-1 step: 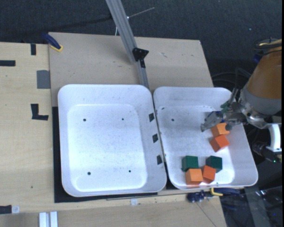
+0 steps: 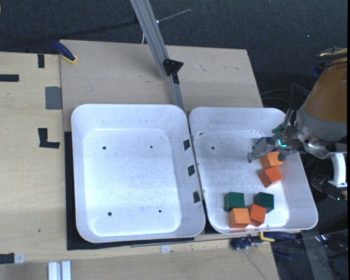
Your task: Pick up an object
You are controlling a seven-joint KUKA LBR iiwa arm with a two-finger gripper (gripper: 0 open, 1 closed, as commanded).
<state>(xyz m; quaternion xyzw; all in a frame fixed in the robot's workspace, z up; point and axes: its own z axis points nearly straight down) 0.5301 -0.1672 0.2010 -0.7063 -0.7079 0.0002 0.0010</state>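
Observation:
My gripper [image 2: 269, 151] hangs low over the right side of the right bin [image 2: 221, 127], reaching in from the right. An orange block [image 2: 274, 160] lies directly at its tip, partly covered by it. Just below that sits a red-orange block [image 2: 270, 176], touching or nearly touching the orange one. Near the bin's front edge is a cluster: two dark green blocks [image 2: 234, 200] [image 2: 263, 200], an orange block [image 2: 240, 217] and a red-orange block [image 2: 257, 213].
The left bin [image 2: 81, 121] stands beside the right one. A grey metal pole [image 2: 154, 34] slants down from the top to the gap between the bins. Wooden bench surface [image 2: 23, 133] lies to the left.

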